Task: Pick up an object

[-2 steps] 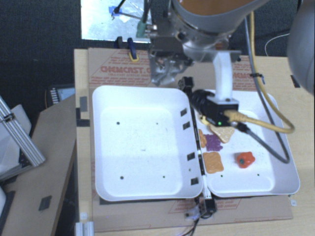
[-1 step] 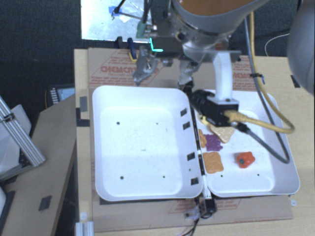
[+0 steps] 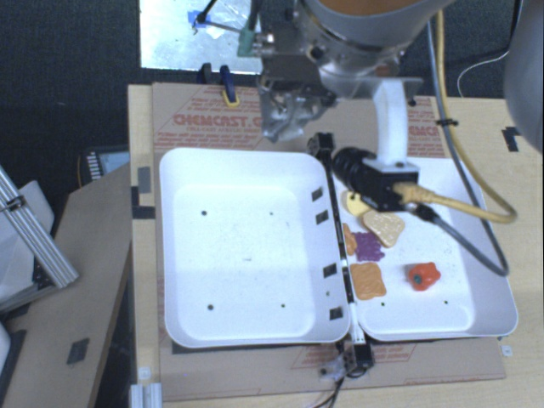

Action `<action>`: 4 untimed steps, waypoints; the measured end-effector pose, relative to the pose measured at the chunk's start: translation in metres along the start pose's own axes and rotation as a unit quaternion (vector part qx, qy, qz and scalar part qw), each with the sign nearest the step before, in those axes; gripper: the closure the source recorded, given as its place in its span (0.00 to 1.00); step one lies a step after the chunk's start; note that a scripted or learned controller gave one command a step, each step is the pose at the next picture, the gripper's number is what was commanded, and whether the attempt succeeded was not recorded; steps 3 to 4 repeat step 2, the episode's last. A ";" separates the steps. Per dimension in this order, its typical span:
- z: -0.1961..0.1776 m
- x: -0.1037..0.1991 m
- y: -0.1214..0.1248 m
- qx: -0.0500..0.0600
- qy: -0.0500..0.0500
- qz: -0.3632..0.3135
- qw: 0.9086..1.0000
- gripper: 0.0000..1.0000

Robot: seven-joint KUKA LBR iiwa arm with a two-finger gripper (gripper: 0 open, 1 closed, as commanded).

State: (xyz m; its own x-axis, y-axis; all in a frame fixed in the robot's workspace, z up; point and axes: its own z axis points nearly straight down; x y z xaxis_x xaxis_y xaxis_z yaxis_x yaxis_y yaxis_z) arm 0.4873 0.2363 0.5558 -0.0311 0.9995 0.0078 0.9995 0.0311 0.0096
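Beside the seam (image 3: pixel 337 236): two white bins meet along this line of black clips; every place below is told from it.
Left bin (image 3: pixel 246 245): left of the seam, a white floor with a few small dark dots.
Right bin (image 3: pixel 463 313): right of the seam, holding all the small pieces.
Red piece (image 3: pixel 422 275): well right of the seam, apart from the others.
Orange square (image 3: pixel 368 280): just right of the seam, toward its near end.
Purple piece (image 3: pixel 368 246): just right of the seam, about midway along it.
Tan piece (image 3: pixel 384 226): near the seam, touching the purple piece's far side.
Yellow piece (image 3: pixel 353 202): just right of the seam, farther back, partly hidden.
Gripper (image 3: pixel 287 124): past the seam's far end and a little left, over the cardboard (image 3: pixel 204 121); no piece seen in it, and whether it is clenched or released cannot be told.
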 end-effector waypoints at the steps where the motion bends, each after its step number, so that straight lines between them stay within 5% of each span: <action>1: 0.000 0.000 0.000 0.000 0.000 -0.001 1.000 0.00; 2: -0.011 0.000 0.000 -0.001 0.001 -0.002 1.000 1.00; 4: -0.011 0.000 0.000 -0.001 0.001 -0.002 1.000 1.00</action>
